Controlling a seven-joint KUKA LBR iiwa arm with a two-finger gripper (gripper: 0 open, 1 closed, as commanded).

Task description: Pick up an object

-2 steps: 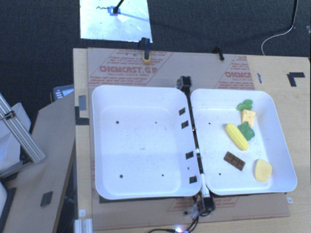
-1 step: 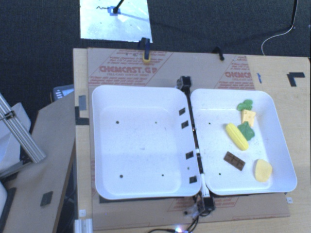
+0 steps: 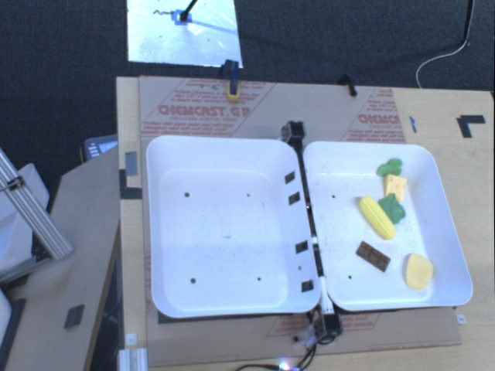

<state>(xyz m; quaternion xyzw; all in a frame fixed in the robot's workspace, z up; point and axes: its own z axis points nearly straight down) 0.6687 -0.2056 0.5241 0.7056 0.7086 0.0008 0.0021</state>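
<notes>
Gripper state: cannot tell; the arm would enter from the right, which puts the right bin [image 3: 445, 199] on its near side. All candidate objects lie there, toward its right half: corn [image 3: 377, 217], long axis running diagonally from upper left to lower right, touching a green piece [image 3: 392, 208]; cheese wedge [image 3: 396, 185] with a second green piece [image 3: 389, 167] above; chocolate [image 3: 373, 256]; yellow slice [image 3: 418, 271]. Left bin [image 3: 224, 222] holds no objects.

A yellow-and-blue clamp [image 3: 231, 79] grips the cardboard sheet [image 3: 255, 110].
</notes>
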